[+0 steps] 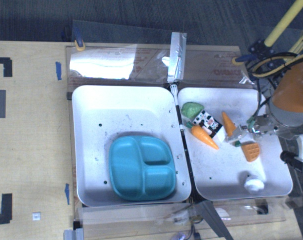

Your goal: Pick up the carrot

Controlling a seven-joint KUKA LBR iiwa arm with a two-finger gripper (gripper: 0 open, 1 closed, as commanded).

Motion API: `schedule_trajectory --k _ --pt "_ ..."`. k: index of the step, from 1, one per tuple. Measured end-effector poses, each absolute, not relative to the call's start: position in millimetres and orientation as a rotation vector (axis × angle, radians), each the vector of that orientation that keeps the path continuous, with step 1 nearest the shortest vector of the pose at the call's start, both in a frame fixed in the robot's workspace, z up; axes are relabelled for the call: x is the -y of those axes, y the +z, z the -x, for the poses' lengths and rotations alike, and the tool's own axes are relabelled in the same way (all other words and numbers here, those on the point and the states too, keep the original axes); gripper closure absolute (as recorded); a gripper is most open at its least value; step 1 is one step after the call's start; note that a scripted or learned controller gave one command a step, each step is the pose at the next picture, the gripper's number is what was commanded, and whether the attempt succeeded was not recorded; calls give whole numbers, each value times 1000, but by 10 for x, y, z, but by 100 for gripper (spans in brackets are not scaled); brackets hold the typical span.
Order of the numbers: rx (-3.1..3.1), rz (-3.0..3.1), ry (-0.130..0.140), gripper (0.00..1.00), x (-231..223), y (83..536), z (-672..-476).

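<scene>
In right bin (276, 181), orange tapered carrot (204, 136)

Two white bins (86, 134) (side by side), one teal tray (141, 168), two carrots (204, 136).

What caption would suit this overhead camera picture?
Robot arm reaching over the right bin toward a carrot; teal divided plate alongside.
</scene>
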State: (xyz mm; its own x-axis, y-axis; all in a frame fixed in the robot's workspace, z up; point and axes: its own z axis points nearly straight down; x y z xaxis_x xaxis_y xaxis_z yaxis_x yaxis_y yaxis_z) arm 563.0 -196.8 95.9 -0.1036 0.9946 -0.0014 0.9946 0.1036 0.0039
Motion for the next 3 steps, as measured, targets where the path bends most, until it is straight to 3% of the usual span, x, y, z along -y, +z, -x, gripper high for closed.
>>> schedule_trajectory --k 1,2,3 --pt "-2350 -2078 5 0 1485 864 -5951" --pt "-2345 -2073 10 100 1488 987 -5970" --pt "-2242 -2193 12 100 509 2177 -5772"
